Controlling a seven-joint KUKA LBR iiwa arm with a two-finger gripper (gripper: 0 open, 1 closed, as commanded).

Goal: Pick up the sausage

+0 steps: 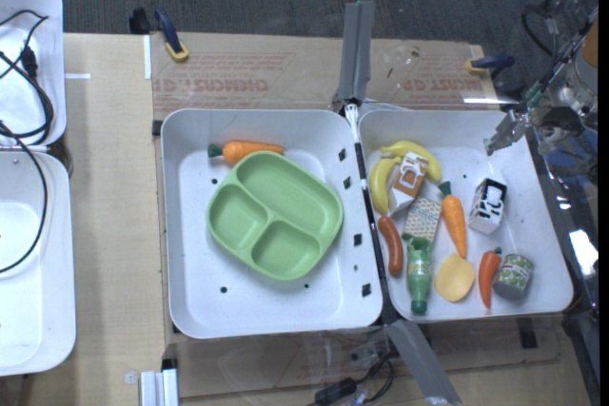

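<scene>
A robotics lab bench: 2 shallow white bins (181,204) sit side by side on a cardboard sheet (285,71) clamped to a wooden table (105,204) (loose black cables (24,90) at the left), holding toy plastic food.

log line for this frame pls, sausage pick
phase: pre-grasp | gripper: above right bin's far-right edge, nothing held | target: red-orange toy sausage lying at right bin's left wall, beside green bottle | contact: none
</scene>
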